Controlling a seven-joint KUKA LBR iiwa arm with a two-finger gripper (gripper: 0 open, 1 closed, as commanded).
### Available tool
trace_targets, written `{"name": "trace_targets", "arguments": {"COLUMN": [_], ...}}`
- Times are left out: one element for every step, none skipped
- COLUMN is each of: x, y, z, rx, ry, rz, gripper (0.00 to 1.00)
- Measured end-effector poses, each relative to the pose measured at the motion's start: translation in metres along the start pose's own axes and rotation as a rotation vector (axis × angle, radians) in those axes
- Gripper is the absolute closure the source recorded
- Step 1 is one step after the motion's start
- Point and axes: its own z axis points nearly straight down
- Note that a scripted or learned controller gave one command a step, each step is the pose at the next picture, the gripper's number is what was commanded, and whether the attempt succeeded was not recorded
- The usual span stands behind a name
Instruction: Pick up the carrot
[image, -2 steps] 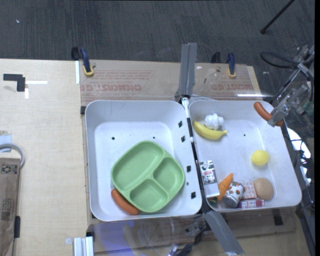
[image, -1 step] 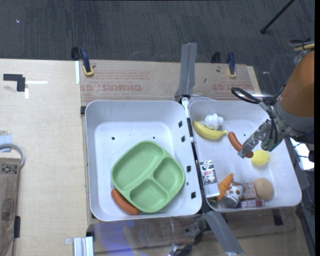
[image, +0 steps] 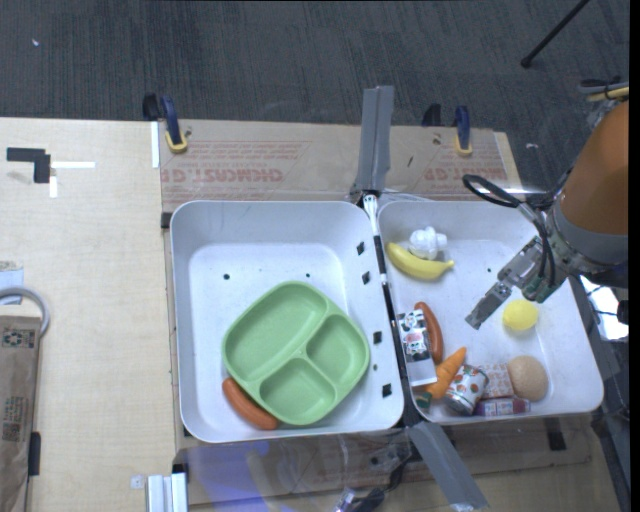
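The carrot (image: 450, 365) is orange with a green top and lies slanted near the front of the right bin (image: 480, 225), between a red sausage (image: 433, 330) and a small can (image: 464, 391). My gripper (image: 490, 300) hangs over the middle of the right bin, up and to the right of the carrot and clearly apart from it. Nothing shows in its grasp. It sits just left of a yellow lemon (image: 521, 316).
The right bin also holds a banana (image: 418, 262), a white crumpled item (image: 428, 240), a small carton (image: 413, 336), a bread roll (image: 527, 377) and a flat wrapper (image: 500, 406). In the left bin (image: 200, 250) lie a green divided plate (image: 296, 352) and an orange sausage (image: 250, 404).
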Motion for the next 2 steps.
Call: {"name": "trace_targets", "arguments": {"x": [0.0235,0.0232], "y": [-0.0210,-0.0200], "z": [0.1212,0.1116], "rx": [-0.010,-0.013], "ry": [-0.013,-0.014], "rz": [-0.090,-0.088], "gripper": [0.00,1.00]}}
